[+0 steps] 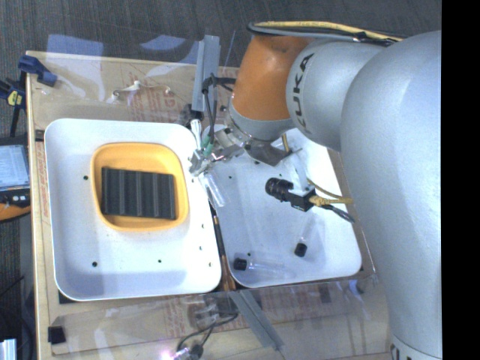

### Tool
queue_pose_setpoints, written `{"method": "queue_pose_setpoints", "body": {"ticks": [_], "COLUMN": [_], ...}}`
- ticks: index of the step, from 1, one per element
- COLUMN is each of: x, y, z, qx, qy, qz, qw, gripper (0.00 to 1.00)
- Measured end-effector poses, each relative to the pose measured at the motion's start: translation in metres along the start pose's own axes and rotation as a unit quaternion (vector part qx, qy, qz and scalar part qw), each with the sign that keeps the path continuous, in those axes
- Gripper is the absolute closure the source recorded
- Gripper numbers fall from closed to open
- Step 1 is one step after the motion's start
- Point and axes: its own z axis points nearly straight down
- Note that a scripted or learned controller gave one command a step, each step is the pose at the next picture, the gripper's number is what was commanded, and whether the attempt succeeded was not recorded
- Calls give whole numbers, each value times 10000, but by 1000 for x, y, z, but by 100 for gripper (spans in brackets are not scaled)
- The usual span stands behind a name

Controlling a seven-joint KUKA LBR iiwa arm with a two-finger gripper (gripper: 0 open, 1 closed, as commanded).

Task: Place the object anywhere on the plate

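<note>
My gripper [204, 154] hangs at mid-frame, just right of the yellow plate [139, 154]; open or closed, I cannot tell. A dark ridged block [139, 193] lies on that plate

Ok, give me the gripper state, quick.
Gripper: open or shut cannot be told; it sits at the inner edge of the right bin, next to the left bin.

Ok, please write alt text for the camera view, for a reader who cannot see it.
A grey robot arm with an orange band reaches in from the right, its gripper over the edge between two white bins. In the left bin, a dark ribbed block lies on a yellow plate. Two small black pieces lie in the right bin.
</note>
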Motion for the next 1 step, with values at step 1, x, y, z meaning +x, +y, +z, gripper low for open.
{"method": "queue_pose_setpoints", "body": {"ticks": [1], "x": [0], "y": [0], "z": [0], "qx": [-1], "qy": [-2], "qz": [1], "qw": [10000], "gripper": [0]}}
